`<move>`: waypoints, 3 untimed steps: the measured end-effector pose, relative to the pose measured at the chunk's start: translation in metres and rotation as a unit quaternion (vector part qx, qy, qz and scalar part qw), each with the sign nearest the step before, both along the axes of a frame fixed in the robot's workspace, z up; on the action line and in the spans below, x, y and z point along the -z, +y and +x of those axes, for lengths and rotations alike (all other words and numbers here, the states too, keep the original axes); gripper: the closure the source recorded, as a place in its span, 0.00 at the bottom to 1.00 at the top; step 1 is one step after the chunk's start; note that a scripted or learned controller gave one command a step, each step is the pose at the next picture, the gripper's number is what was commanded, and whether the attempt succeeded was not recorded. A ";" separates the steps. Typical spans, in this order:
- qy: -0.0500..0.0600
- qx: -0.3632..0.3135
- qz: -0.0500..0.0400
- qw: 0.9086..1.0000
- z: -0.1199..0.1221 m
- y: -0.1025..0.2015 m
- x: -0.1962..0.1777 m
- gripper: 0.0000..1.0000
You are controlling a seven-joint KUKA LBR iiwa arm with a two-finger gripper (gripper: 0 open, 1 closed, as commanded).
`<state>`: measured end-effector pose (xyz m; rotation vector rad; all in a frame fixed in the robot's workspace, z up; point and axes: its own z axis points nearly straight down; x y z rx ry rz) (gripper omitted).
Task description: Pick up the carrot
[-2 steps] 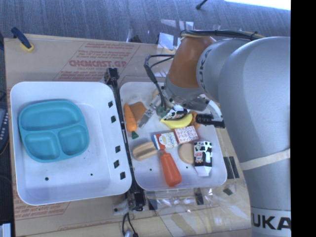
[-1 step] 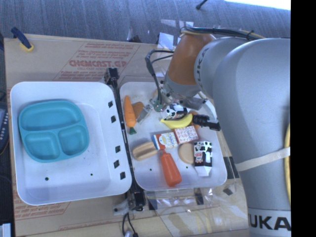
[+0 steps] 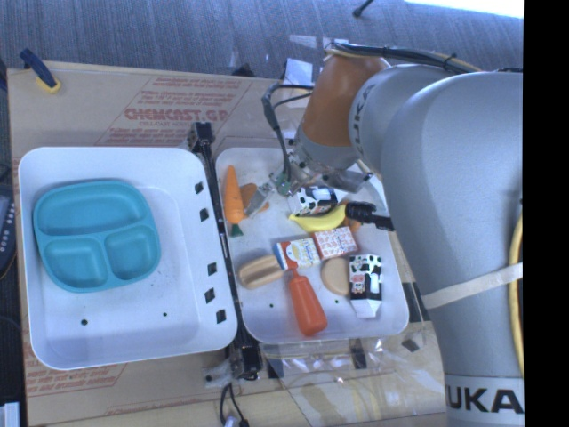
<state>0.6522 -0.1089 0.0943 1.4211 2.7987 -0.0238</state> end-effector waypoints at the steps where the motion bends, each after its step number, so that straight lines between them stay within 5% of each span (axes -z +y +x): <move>1: -0.005 0.151 0.004 0.989 0.005 0.000 0.001 0.00; 2: -0.006 0.260 0.007 0.965 0.006 0.071 -0.101 0.00; 3: -0.002 0.246 0.006 0.969 -0.028 0.091 -0.097 0.00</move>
